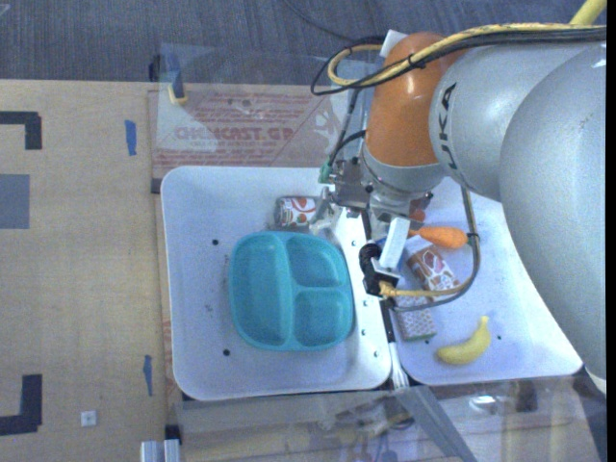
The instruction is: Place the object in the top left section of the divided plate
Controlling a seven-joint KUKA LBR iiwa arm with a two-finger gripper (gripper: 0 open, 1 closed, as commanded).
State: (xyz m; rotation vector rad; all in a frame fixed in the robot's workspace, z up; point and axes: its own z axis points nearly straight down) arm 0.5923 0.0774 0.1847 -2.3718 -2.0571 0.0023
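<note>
A teal divided plate (289,292) lies in the left white bin (192,258), with one long section on its left and two smaller ones on its right. All three sections look bare. A small red and white can (295,210) lies on its side on the bin floor just behind the plate. My gripper (327,218) hangs right beside the can's right end, above the plate's far right corner. The arm's wrist and orange band (404,114) hide the space behind the gripper.
The right bin (539,335) holds a carrot (443,236), a brown and white packet (432,268), a small grey checked piece (417,324) and a banana (465,343). A yellow and black cable (385,282) hangs over the ridge between the bins.
</note>
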